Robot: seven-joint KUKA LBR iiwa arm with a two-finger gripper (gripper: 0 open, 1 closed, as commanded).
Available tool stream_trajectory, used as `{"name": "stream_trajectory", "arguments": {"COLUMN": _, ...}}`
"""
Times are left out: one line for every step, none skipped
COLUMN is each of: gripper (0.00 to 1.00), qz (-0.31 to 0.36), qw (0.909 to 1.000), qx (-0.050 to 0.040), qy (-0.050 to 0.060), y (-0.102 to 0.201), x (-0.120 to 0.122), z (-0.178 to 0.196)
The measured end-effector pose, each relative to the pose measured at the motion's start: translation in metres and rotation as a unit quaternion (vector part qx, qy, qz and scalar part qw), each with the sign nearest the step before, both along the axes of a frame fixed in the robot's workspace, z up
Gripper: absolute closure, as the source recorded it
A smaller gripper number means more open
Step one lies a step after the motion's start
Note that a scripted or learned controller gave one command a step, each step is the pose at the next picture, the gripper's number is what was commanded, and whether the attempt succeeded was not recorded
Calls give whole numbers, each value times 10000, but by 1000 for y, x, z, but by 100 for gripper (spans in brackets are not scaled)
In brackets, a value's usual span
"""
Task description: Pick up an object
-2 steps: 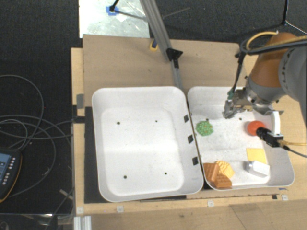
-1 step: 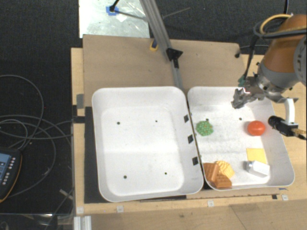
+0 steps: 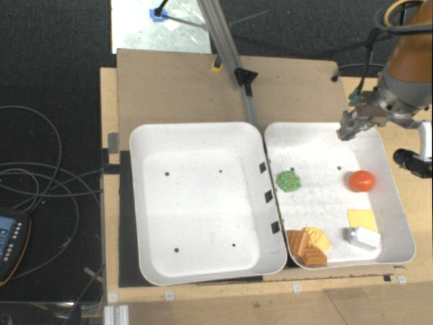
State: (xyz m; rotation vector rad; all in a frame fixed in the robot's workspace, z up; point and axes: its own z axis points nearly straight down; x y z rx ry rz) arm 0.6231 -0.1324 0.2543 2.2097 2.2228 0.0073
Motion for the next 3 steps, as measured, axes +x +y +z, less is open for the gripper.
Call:
{"name": "stream_trajectory", "arguments": {"gripper": 100, "qz": 27, "qw": 10000, "qx": 16, "qy": 24, "y": 60, "x": 5, "z": 4}}
{"name": "stream_trajectory", "arguments": {"gripper": 100, "qz": 20, "qw": 10000, "qx": 19, "qy": 40, "y": 108, "x": -1, "z": -7}}
{"name": "stream_trajectory", "arguments": {"gripper": 100, "qz": 27, "qw": 10000, "qx": 19, "qy": 27, "y": 159, "x": 5, "z": -2}}
